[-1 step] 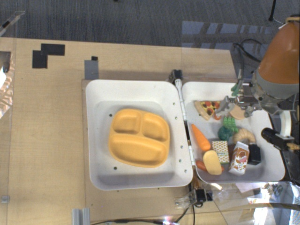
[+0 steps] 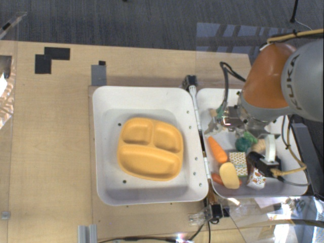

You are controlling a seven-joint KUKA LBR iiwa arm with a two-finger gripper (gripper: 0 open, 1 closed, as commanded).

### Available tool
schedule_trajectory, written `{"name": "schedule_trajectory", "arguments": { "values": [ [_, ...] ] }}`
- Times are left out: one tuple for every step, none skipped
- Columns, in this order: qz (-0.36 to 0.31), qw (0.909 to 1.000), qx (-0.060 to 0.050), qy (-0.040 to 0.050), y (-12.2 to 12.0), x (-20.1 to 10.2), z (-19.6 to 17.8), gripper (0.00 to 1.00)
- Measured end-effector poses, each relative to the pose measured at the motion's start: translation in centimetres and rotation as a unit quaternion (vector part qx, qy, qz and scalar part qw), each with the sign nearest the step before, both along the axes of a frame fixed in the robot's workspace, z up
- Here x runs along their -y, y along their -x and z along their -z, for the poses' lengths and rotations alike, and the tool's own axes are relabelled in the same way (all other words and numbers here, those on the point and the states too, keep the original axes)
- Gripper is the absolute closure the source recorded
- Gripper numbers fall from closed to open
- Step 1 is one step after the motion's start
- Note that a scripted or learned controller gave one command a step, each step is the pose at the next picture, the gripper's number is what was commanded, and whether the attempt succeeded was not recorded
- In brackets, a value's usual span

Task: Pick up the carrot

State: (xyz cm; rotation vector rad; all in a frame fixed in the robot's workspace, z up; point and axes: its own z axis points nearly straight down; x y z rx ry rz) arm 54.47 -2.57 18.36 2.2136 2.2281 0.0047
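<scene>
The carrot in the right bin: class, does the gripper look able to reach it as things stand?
Probably yes. The carrot lies uncovered near the right bin's left wall, and the gripper hangs just above and beside it. The yellow block touching its lower end might crowd a grasp.

One marking can be read — the letters "KU", the start of a brand name running down the grey arm (image 2: 304, 80) beside its orange band (image 2: 266, 77), the rest turned out of sight. The small carton (image 2: 256, 178) in the right bin (image 2: 298, 189) carries printed colour — too small to read.
</scene>
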Motion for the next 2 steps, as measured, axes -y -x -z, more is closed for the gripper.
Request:
{"name": "schedule_trajectory", "arguments": {
  "values": [
    [0.017, 0.9998, 0.000, 0.0007, 2.73, 1.31, -0.13, 0.00],
    [0.018, 0.9998, 0.000, 0.0004, 2.72, 1.29, -0.12, 0.00]
  ]
}}
